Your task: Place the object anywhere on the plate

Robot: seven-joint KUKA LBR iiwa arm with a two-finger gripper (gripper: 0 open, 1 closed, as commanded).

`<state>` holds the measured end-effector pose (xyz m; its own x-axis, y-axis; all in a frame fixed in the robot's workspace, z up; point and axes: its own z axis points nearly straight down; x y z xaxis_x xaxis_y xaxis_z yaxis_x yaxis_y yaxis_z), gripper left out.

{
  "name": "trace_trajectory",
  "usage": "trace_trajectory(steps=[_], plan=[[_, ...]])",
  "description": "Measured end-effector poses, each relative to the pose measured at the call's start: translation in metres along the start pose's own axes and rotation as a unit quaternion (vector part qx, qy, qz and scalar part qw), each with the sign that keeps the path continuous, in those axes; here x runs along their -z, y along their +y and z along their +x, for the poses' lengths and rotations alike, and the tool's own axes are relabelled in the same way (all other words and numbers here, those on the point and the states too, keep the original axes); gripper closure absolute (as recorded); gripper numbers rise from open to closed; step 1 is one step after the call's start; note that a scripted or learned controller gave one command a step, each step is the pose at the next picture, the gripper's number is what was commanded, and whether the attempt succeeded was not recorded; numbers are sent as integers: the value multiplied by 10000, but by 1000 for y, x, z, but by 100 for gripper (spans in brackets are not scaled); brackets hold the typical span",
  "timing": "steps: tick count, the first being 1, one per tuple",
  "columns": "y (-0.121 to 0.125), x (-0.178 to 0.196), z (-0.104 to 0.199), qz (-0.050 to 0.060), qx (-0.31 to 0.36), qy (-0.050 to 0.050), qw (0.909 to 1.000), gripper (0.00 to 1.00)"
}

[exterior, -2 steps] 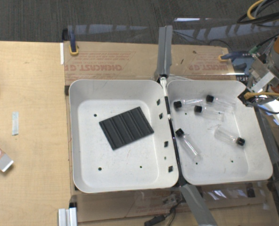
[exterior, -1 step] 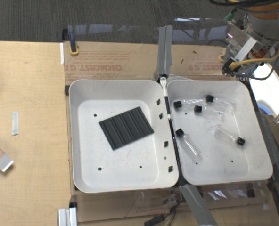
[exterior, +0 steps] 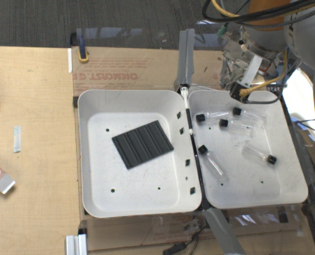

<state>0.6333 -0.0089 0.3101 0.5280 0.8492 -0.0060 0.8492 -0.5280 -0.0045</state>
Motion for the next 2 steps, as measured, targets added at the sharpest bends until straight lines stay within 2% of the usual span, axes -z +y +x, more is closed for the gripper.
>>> trace_trajectory(steps=[1, 2], plan=[[-36, -39, 24, -6, 2068, 5, 9784, 100], [-5, -68, 58, -14, 1384, 7, 9904, 100]])
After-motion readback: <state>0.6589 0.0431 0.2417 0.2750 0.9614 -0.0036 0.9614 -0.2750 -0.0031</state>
